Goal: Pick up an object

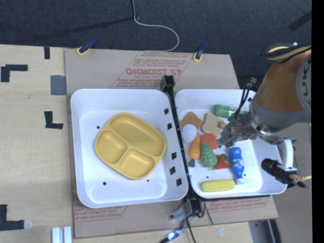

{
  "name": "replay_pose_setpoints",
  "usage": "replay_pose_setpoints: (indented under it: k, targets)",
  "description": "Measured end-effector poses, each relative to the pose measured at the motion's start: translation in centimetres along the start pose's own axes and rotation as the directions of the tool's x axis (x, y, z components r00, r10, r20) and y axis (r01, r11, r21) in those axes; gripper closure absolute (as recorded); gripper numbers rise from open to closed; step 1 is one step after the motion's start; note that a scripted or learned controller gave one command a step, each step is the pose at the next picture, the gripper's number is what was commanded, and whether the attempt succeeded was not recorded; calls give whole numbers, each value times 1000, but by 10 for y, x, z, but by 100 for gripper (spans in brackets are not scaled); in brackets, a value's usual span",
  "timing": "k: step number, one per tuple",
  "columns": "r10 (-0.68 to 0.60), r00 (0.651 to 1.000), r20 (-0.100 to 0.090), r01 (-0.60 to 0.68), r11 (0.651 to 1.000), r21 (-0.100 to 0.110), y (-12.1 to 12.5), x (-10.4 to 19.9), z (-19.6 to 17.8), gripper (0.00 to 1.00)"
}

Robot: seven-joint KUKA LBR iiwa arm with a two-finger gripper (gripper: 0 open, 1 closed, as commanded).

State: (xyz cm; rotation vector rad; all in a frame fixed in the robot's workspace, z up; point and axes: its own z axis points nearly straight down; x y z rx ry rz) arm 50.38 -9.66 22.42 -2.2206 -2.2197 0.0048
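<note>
Now I see my pincer (pixel 226 137) low in the right bin (pixel 253 186), in the middle of the crowded toy food. I cannot tell from this slanted view how it is set. It is just beside the red piece (pixel 209 140) and the blue bottle (pixel 236 163), and near the beige bread slice (pixel 212 123).

I think the risk is the crowding: the pieces touch each other, so the pincer may push them away or catch two together. They look like smooth hard plastic, rounded, so they can slip. The yellow corn (pixel 218 186) is long and lies apart, near the front wall. The left bin (pixel 81 151) carries a yellow divided plate (pixel 130 145).
</note>
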Motion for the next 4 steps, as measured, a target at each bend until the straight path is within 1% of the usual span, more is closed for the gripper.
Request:
replay_pose_setpoints:
  k: [1,2,3,4]
  targets:
    - [-2,1000,0,2,1000,0,10,12,10,100]
    - [-2,1000,-1,2,1000,-3,8,10,-10,100]
    - [0,1000,-1,0,1000,0,0,17,2,100]
    - [0,1000,0,0,1000,0,7,9,11,100]
